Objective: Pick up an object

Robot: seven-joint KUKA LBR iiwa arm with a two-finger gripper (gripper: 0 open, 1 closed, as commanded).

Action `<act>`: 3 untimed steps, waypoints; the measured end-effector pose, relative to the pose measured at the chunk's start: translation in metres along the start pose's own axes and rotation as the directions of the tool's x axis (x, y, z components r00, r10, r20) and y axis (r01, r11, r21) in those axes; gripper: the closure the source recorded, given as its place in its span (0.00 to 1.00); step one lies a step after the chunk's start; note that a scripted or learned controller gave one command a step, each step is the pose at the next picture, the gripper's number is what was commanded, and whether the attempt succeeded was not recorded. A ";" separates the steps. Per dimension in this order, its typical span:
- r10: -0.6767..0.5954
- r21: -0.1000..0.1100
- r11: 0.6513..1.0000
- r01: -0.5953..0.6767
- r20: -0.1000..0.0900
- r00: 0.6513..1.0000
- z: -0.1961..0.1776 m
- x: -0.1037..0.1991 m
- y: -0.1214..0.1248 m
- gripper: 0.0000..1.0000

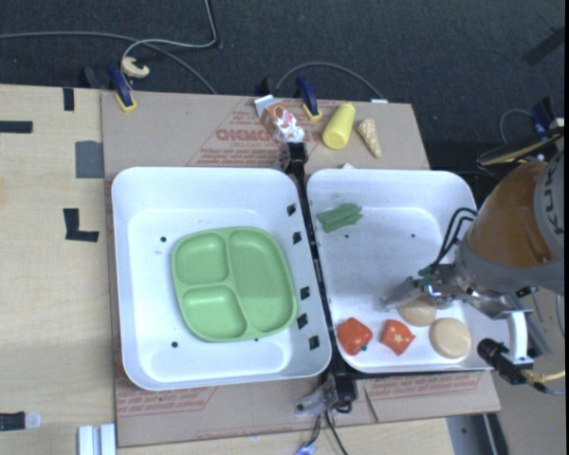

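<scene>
In the right bin point(455, 192), along its near wall, lie two red pieces point(354, 335) point(395, 336), a round beige piece point(449, 338) and a tan piece point(419, 315). A green piece point(339, 218) lies near the bin's far left corner. My gripper point(405, 296) hangs low over the bin floor, just above and left of the tan piece, which it partly covers. The grey arm with its orange band point(512, 221) reaches in from the right. Nothing shows in the gripper's grasp.
The left bin point(137, 254) holds a green divided plate point(233, 282). Behind the bins on the cardboard sit a yellow piece point(339, 125), a cone-shaped piece point(371, 137) and a small packet point(283, 119). Cables run across the dark floor behind.
</scene>
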State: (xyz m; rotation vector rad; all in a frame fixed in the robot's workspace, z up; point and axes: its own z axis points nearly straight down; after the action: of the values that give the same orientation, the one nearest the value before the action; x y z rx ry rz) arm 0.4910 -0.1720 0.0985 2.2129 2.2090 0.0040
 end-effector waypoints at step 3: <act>-0.003 0.010 1.000 0.003 -0.007 1.000 -0.095 -0.023 0.105 0.00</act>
State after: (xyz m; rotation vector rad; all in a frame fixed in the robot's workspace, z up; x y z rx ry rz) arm 0.5951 -0.1943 0.1954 2.2180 2.2209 0.0002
